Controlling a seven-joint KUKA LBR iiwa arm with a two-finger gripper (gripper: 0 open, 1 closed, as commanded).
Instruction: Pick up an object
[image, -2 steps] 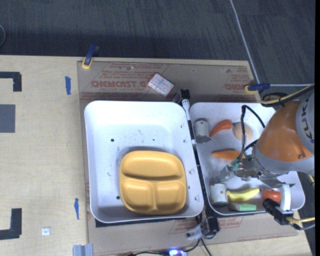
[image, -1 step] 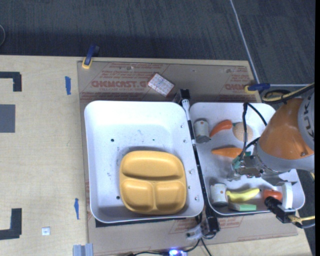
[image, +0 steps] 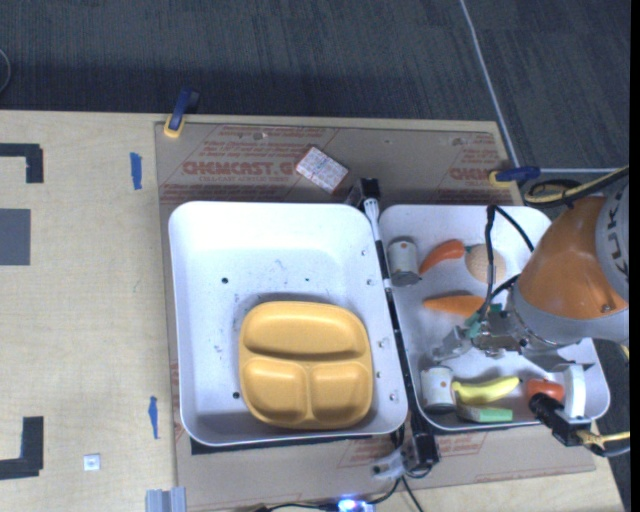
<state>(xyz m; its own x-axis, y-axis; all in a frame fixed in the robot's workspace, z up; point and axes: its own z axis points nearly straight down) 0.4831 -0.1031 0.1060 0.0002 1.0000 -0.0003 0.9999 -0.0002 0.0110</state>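
Observation:
My gripper (image: 472, 338) hangs low over the middle of the right bin (image: 520, 218), and the grey and orange arm covers that bin's right side. Just above the gripper lies an orange carrot (image: 455, 303). Just below it lie a yellow banana (image: 487, 388) and a white cup (image: 437, 383). A green piece (image: 487, 412) rests against the front wall, and a red-orange piece (image: 545, 388) shows beside the arm. Toward the back are a silver can (image: 403, 258), a second orange piece (image: 441, 255) and a pale peach ball (image: 480, 262). I see nothing held.
The left bin (image: 200, 260) holds a large yellow compartment tray (image: 305, 360) at its front. A small patterned card (image: 321, 168) lies on the cardboard behind the bins. A narrow ridge separates the two bins.

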